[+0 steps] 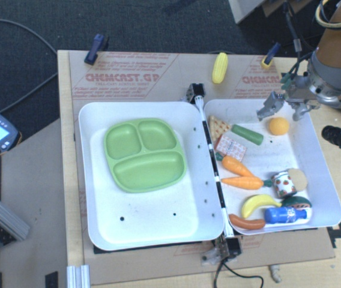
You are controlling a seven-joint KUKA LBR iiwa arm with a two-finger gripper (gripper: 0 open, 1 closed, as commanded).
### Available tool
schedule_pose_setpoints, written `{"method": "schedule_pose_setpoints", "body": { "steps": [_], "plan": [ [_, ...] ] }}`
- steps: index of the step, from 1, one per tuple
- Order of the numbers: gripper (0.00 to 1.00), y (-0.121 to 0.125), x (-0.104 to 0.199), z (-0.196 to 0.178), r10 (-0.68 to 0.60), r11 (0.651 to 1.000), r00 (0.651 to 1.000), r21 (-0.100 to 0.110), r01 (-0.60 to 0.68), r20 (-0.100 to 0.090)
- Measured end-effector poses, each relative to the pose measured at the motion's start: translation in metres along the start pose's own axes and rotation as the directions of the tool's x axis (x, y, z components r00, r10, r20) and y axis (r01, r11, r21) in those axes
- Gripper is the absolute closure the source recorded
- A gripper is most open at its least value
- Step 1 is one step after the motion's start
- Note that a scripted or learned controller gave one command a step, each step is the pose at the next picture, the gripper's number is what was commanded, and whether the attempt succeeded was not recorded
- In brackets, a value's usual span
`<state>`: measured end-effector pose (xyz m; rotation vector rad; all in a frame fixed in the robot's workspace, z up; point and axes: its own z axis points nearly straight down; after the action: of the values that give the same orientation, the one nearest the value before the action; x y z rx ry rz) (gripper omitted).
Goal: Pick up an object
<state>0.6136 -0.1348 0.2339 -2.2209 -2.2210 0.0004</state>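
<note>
The brown board under the two bins carries red print, repeated in slanting rows. At about eleven o'clock of the picture it reads "CHEMCAST GP", with smaller lines beneath too fine to read. At about one o'clock the same red print shows again, partly cut off.

We see a brown board surface printed with red lettering. On it sit two shallow white bins side by side, the left bin and the right bin. A yellow corn cob lies on the surface behind them.
</note>
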Motion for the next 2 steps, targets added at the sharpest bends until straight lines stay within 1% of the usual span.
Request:
{"method": "schedule_pose_setpoints", "body": {
  "steps": [1,2],
  "plan": [
    [0.00,0.034,-0.074,0.062,0.001,1.000,1.000,-0.001,-0.001,0.002],
    [0.00,0.053,-0.055,0.140,-0.001,1.000,1.000,0.001,0.001,0.000]
  ]
}}
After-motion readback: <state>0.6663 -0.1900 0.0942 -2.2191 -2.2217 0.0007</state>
